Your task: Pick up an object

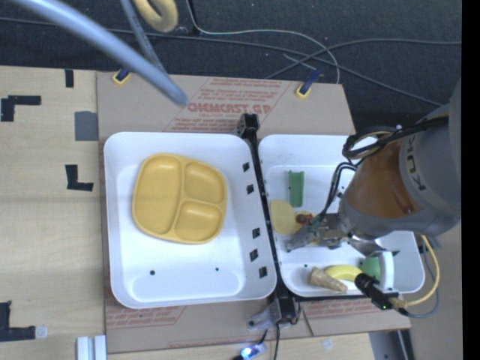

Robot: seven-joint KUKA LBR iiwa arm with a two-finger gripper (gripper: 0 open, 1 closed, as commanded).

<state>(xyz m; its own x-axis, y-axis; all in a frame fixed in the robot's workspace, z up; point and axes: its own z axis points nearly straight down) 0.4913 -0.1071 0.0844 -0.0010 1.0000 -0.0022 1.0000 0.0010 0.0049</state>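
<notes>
The right bin holds several small items. A green block lies upright near its middle, and a pale yellow round piece rests by the left wall. A small red item sits just right of that piece. At the front lie a tan cone-like piece and a yellow banana-like piece. My gripper is low in this bin, pointing left, just below the pale yellow piece and the red item. I see nothing held in it. The wrist with its orange band covers the bin's right half.
The left bin holds a yellow divided plate. A black divider runs between the two bins. A green item sits at the arm's lower edge. Cables loop off the wrist above the right bin.
</notes>
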